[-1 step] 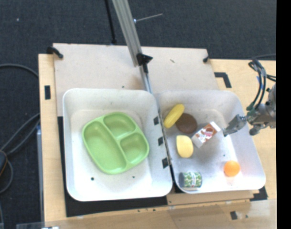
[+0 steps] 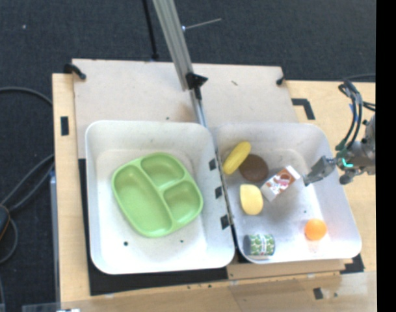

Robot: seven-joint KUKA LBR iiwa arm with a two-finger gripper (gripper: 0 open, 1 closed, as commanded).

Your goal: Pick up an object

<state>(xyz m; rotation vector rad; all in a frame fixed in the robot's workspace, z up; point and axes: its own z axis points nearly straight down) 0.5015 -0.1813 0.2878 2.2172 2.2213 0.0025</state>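
Observation:
The right bin [image 2: 334, 200] holds several objects. A yellow banana [image 2: 237, 157] lies at its upper left, touching a brown round piece [image 2: 253, 168]. A small white and red box [image 2: 280, 182] lies near the middle, with a pale yellow fruit [image 2: 251, 199] to its left. A green can [image 2: 259, 244] lies on its side at the front edge. An orange ball [image 2: 315, 229] sits at the front right. My gripper [image 2: 331, 172] hangs over the bin's right side, just right of the box and apart from it, with nothing seen held.
The left bin [image 2: 100, 239] holds a green divided plate [image 2: 157, 194]. A metal pole [image 2: 178, 44] slants down to the seam between the bins. Cables [image 2: 354, 103] trail at the right by the arm.

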